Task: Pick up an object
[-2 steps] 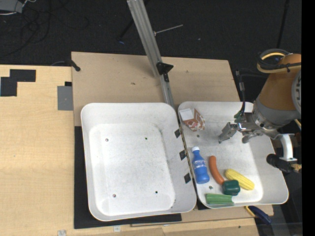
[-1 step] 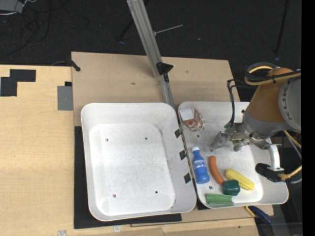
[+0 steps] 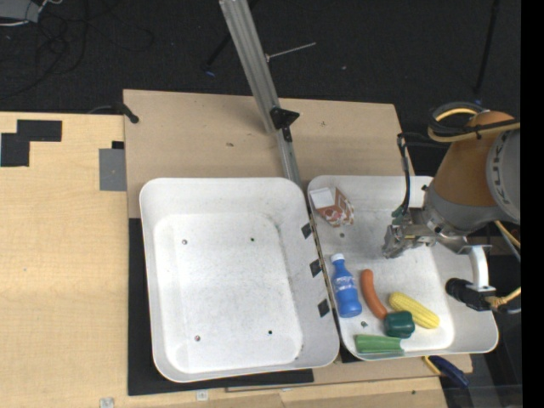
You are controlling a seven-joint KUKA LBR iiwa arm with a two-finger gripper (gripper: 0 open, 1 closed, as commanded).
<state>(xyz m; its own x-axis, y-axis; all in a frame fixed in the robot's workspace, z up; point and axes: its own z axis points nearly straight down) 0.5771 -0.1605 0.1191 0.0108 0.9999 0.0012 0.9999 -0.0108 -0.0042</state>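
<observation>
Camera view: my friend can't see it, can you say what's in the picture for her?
A robot arm's gripper hovers over the right white bin, which holds a blue bottle, an orange carrot, yellow corn and a small carton. The left bin sits beside it.

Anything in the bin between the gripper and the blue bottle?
In the camera view, bare white bin floor separates the gripper from the blue bottle; the orange sausage lies lower, beside the bottle.

Two bins sit side by side on the counter (image 3: pixel 68 253). The left bin (image 3: pixel 170 347) lies beside the right bin (image 3: pixel 476 334), which holds a small carton (image 3: pixel 331 206) at the back, a bottle (image 3: pixel 344 286) by its left wall, then a sausage (image 3: pixel 372 292), corn (image 3: pixel 414 309) and a pepper (image 3: pixel 398 323) toward the front. The hand (image 3: pixel 395 243) hangs over the middle.
</observation>
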